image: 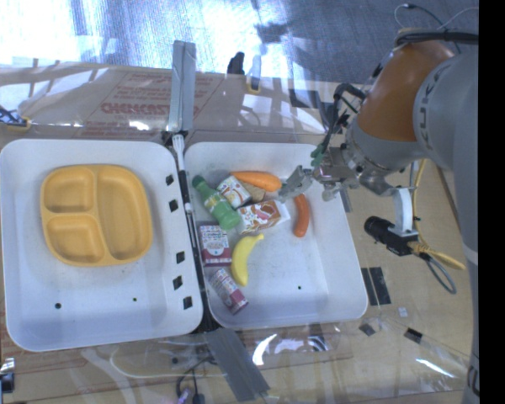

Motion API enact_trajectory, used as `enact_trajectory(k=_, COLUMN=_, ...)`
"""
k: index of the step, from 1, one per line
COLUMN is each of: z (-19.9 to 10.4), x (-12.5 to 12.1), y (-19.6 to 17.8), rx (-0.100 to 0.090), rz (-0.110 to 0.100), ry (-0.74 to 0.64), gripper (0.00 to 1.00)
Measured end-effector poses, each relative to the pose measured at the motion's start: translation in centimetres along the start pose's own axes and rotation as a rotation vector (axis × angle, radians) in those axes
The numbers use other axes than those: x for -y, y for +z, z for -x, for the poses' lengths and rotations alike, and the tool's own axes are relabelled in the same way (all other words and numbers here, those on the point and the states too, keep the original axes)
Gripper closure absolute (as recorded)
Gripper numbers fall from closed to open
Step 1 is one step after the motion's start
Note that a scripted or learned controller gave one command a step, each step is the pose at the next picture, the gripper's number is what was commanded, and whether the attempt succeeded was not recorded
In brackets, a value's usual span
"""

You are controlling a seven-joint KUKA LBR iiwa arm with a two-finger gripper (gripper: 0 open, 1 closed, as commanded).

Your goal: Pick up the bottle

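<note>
Gripper (310, 178) hangs over the upper right part of the right bin (337, 284), fingers spread with nothing between them; it sits just above the sausage (300, 215) and right of the carrot (257, 179). Green bottle (216, 204) lies tilted near the bin's left wall — well apart from the gripper, beside two small cartons (248, 204); banana (244, 257), a red packet (214, 244) and a small can (227, 290) lie below it; the left bin (17, 310) carries a yellow divided plate (96, 214).
</note>
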State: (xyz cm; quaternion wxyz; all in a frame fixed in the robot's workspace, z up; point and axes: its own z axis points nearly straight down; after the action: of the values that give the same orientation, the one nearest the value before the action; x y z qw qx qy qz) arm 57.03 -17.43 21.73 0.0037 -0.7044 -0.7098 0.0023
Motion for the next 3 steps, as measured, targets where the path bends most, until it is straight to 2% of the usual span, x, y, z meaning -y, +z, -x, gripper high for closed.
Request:
enact_trajectory(k=1, z=0.7, x=6.3, y=4.3, rx=-0.001, rz=-0.002, ry=0.324, gripper=0.0)
enact_trajectory(k=2, z=2.1, x=9.5, y=8.8, rx=-0.002, rz=0.0, ry=0.096, gripper=0.0)
enact_trajectory(k=3, z=-0.9, x=9.4, y=12.8, rx=-0.001, rz=0.001, ry=0.106, gripper=0.0)
